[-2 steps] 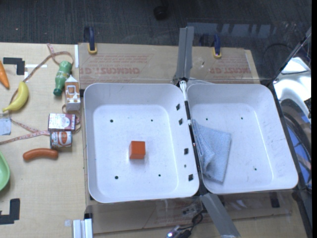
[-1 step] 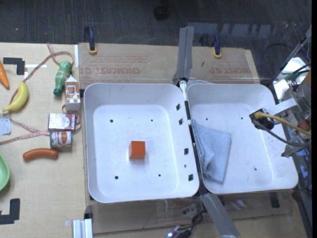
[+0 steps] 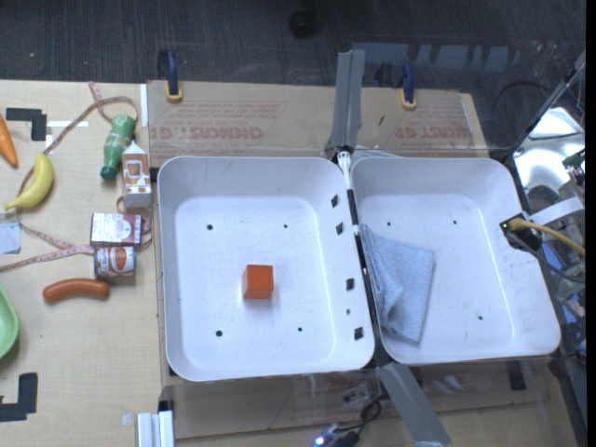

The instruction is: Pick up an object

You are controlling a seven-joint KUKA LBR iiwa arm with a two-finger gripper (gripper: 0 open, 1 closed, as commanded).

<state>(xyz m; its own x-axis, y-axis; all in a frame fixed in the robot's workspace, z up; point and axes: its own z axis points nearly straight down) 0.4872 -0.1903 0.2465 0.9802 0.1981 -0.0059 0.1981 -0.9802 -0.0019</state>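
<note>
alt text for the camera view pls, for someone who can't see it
Two shallow white bins sit side by side on a bench: the left bin holds an orange block near its middle, the right bin a crumpled grey cloth against its left wall. Toy food, including a banana and a green bottle, lies on the bench to the left.

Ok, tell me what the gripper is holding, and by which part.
Nothing that can be seen. The orange block sits free in the left bin, and the grey cloth lies loose in the right bin.

A robotics lab: two white bins [image 3: 177, 250] clamped onto cardboard [image 3: 251, 119], toy food like a banana [image 3: 31, 184] at left, cables [image 3: 549, 231] at right.
</note>
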